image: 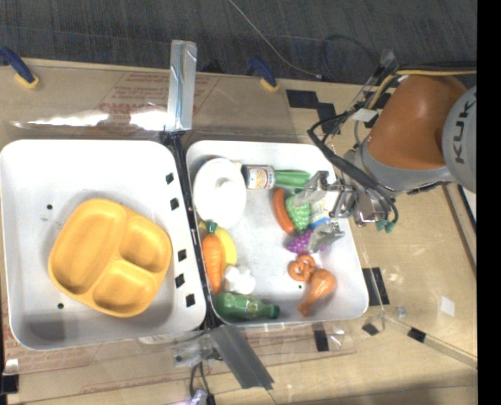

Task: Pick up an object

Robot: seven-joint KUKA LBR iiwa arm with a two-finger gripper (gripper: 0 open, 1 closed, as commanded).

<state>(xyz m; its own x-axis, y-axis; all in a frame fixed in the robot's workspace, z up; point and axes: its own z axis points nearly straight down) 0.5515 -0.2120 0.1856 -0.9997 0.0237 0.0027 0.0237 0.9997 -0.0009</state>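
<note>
**End effector low over the right bin's toy food**

We see the end effector (325,212) reaching in from the right, down among the items at the right side of the right bin (352,294) — whether its fingers are apart or together, we cannot tell. Just beside it lie a green bumpy vegetable (301,213), an orange sausage (282,211) and purple grapes (298,243). The left bin (23,175) holds a yellow divided plate (109,256).

One fixed camera above the bench, looking down at a slant, both white bins (14,226) in frame
</note>
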